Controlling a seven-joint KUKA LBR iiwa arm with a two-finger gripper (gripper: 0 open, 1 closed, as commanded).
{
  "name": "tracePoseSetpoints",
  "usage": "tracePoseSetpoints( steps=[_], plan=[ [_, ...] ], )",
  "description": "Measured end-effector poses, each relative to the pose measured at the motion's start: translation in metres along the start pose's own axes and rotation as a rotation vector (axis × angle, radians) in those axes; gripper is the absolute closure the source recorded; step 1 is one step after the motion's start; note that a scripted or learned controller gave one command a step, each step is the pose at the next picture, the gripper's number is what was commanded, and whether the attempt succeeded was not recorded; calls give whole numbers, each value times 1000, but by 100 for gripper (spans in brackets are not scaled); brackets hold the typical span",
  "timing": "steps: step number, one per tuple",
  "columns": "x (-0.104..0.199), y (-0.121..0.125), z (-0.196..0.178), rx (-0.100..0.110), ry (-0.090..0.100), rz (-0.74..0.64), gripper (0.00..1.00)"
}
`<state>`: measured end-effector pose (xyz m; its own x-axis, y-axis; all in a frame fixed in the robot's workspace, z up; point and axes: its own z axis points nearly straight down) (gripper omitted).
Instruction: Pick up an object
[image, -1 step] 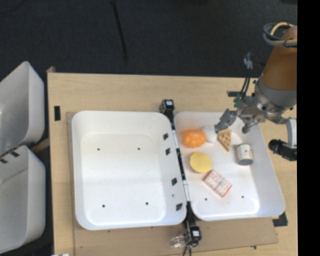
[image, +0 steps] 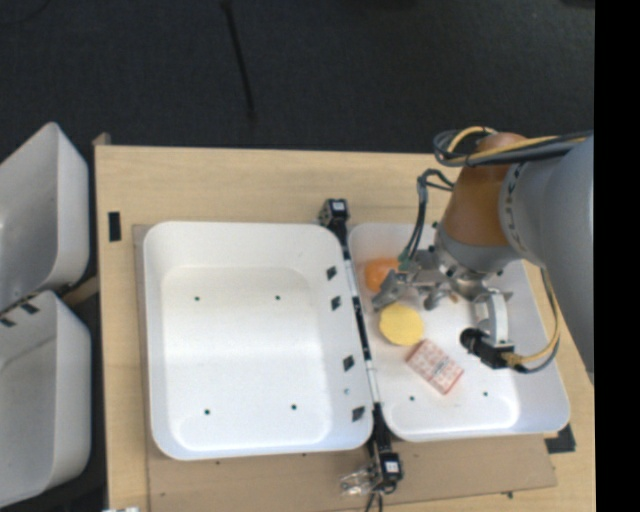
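In the right bin (image: 500, 405) lie a round yellow object (image: 401, 324), an orange object (image: 379, 273) near the bin's left wall, and a pink patterned packet (image: 436, 365) toward the front. My gripper (image: 425, 287) hangs low over the bin, just above the yellow object and right of the orange one. Part of the orange object is hidden behind the gripper.
The left bin (image: 250, 340) sits beside the right one, split from it by a ridge with black clips (image: 350, 300). Cables (image: 520, 355) loop from the wrist over the right bin. White containers (image: 35, 300) stand off the bench's left edge.
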<state>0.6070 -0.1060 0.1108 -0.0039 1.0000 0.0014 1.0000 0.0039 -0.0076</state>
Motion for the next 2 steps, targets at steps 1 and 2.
tracePoseSetpoints(
  steps=[1, 2],
  plan=[
    [87, 40, -97, -19, 0, -6, 0],
    [80, 37, -101, -9, -2, 0, 100]
  ],
)
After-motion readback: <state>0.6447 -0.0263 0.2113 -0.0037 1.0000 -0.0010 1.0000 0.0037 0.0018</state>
